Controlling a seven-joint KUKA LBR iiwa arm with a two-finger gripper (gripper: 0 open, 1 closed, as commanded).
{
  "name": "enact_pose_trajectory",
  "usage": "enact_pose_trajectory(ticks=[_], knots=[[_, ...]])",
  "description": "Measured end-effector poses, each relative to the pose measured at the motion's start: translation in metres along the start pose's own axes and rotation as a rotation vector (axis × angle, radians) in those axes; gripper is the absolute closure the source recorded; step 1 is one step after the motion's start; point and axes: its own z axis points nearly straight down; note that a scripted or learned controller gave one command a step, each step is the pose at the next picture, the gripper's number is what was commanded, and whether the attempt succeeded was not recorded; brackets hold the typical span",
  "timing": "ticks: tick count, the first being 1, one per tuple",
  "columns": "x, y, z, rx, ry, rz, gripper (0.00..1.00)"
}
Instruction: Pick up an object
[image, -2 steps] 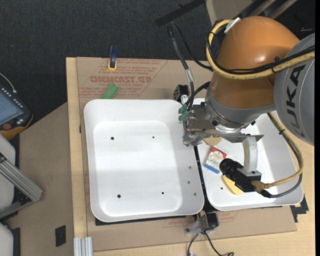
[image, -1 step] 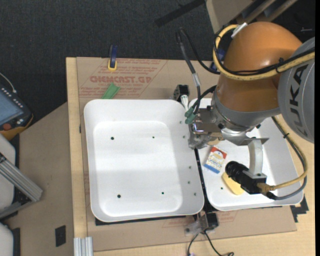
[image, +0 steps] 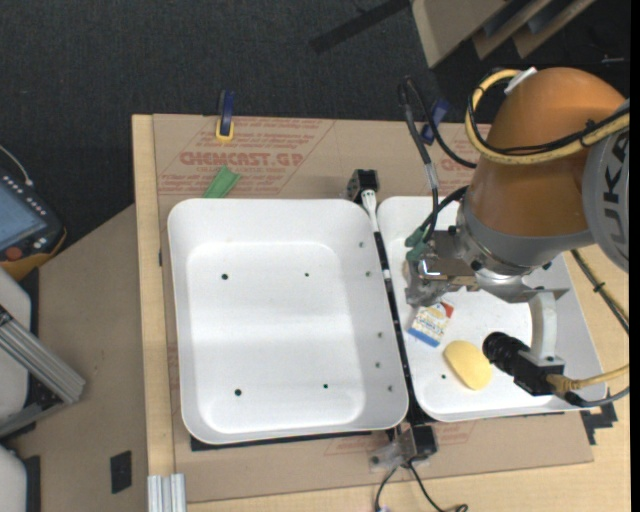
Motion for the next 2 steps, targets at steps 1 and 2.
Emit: enact_pose_trajectory(ticks=[1,2], knots=[[0.039,0.032,0.021,-0.007,0.001,-0.009,1.00],[0.005,0.020,0.005,-0.007,0.000,-0.002,1.00]])
